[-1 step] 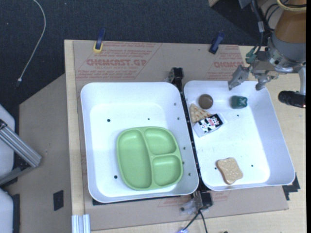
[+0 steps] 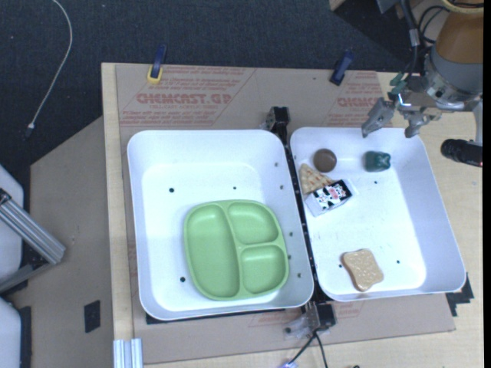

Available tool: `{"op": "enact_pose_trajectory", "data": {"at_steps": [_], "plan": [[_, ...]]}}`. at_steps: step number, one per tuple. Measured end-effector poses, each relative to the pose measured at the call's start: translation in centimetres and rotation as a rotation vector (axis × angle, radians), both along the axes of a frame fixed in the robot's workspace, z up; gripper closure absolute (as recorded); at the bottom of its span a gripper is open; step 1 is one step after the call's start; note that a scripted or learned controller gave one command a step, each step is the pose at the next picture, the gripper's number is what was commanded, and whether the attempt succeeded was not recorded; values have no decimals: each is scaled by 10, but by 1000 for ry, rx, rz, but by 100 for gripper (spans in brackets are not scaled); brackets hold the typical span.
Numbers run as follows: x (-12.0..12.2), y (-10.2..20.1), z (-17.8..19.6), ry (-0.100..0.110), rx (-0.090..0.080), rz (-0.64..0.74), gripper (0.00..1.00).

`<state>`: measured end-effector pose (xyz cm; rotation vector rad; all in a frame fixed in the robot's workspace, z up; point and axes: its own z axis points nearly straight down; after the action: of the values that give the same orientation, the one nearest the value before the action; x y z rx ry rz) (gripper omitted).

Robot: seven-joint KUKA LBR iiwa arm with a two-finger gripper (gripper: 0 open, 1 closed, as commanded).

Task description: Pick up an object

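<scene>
1. The gripper (image 2: 393,125) hangs over the far edge of the right bin (image 2: 437,228), its two fingers spread apart with nothing between them.
2. The arm (image 2: 460,44) enters at the upper right, an orange band showing above the grey wrist.
3. A small dark green object (image 2: 377,160) lies in the far part of the right bin, the nearest thing to the spread fingers but clearly apart from them; its exact shape is hard to tell, as it is small and blurred.
4. To its left sits a round brown piece (image 2: 324,159), close to the bin's left wall.
5. Just below that, a tan triangular piece (image 2: 311,179) lies touching, perhaps overlapping, a black-and-white packet (image 2: 330,196) that is tilted.
6. A piece of toy toast (image 2: 362,269) rests near the front of the right bin, well apart from the others.
7. The left bin (image 2: 153,175) holds a green divided plate (image 2: 235,248) with three compartments, set toward its front.
8. Both bins rest on a brown board (image 2: 230,90), held at its far edge by a yellow clamp (image 2: 156,65) and a blue clamp (image 2: 341,67).
9. Nothing lies between the gripper and the green object.
</scene>
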<state>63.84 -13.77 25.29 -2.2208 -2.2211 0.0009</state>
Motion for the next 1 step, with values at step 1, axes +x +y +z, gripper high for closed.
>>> {"op": "enact_pose_trajectory", "data": {"at_steps": [1], "plan": [[-4,-2,-44,5,1,-1,0]]}}
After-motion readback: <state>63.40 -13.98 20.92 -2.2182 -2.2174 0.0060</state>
